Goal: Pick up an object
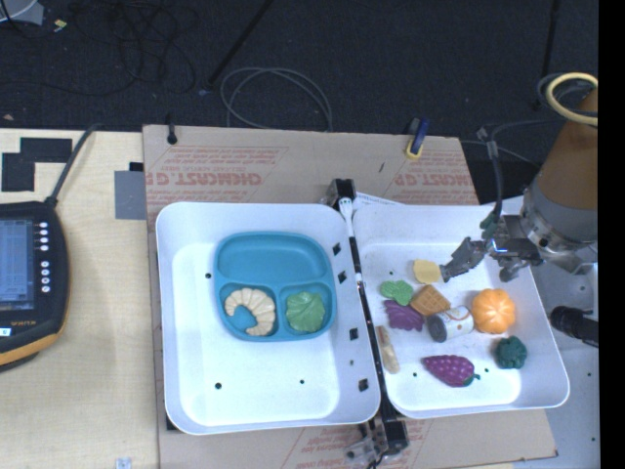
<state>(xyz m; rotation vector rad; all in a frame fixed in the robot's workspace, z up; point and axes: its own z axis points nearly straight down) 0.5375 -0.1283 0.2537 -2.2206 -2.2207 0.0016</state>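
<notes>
Jaws (485,254) spread, holding nothing — above right bin (547,384). Drop straight onto the orange (493,311); it's round, so centre it before closing.

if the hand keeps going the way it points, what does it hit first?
Probably the yellow piece: the hand points left and down into the right bin, and that piece lies just ahead of its tip. Height above it is unclear from this slanted view.

A dark floor (293,47) with black cables (273,91) lies behind a light wooden bench (88,389) — brown cardboard (293,169) covers it.
</notes>
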